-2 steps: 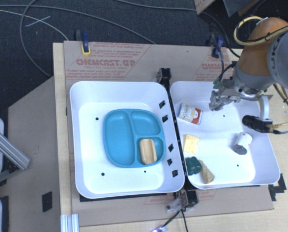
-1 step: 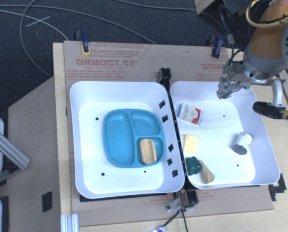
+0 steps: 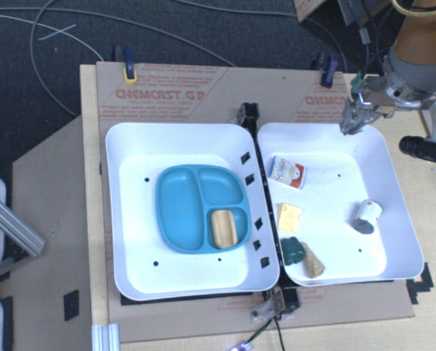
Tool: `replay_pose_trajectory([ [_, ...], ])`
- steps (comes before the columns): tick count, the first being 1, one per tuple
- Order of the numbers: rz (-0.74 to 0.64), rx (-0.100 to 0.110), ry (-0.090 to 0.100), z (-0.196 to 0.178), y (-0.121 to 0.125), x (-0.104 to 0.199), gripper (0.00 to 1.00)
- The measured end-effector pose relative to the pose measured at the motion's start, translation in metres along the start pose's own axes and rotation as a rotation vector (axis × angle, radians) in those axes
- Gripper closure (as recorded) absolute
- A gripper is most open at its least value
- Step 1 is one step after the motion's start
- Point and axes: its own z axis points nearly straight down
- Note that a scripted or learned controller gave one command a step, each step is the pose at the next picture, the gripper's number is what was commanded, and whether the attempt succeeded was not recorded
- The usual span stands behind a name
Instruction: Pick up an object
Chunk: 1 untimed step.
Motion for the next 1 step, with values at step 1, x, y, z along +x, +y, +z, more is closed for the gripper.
replay_pose_trajectory([
  [1,-0.004,0.01,0.004,0.0125,0.0044,0.0562,1.0],
])
